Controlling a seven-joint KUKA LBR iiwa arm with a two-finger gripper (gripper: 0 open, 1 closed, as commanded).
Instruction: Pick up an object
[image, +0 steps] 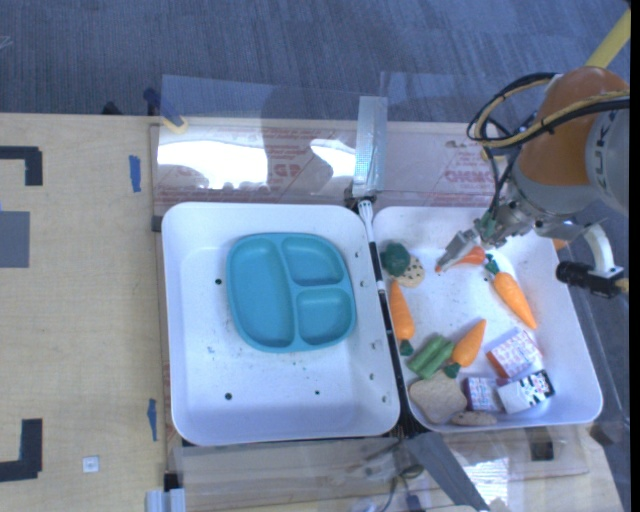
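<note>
Left bin (190, 330): holds a teal divided plate (291, 290) lying flat at its middle, away from the clutter.
Right bin (575, 345): toy food is scattered loose, so each piece can be reached from above: broccoli (395, 258), carrots, a green vegetable (431, 354), small cartons (513, 352).
Hand (452, 253): fingers apart, low over a small orange carrot (466, 259) at the bin's far side, seemingly the target; nothing held.

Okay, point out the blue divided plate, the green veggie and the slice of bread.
blue divided plate (262, 290), camera view, large left compartment.
green veggie (431, 354), camera view, middle of its body.
slice of bread (439, 399), camera view, centre of its face.
</note>
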